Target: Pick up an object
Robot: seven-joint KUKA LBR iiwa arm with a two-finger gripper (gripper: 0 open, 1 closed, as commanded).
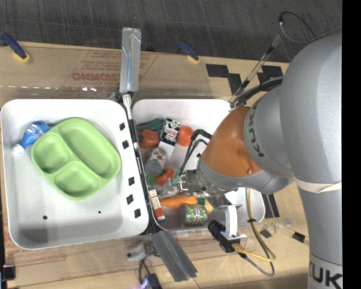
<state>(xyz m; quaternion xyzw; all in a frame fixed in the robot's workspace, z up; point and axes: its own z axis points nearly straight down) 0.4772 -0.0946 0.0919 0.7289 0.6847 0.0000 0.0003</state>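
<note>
Grey and orange, the arm (271,143) leans over the right bin (222,108), where small toys (168,138) lie piled (a carrot (179,201) among them); a green plate (76,156) sits in the left bin (24,221)

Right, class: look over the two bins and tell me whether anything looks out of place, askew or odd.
The green divided plate sits askew in the left bin, tilted over a blue item at its upper left. In the right bin, the small objects lie jumbled, including an orange carrot-like piece and a green can on its side.
</note>
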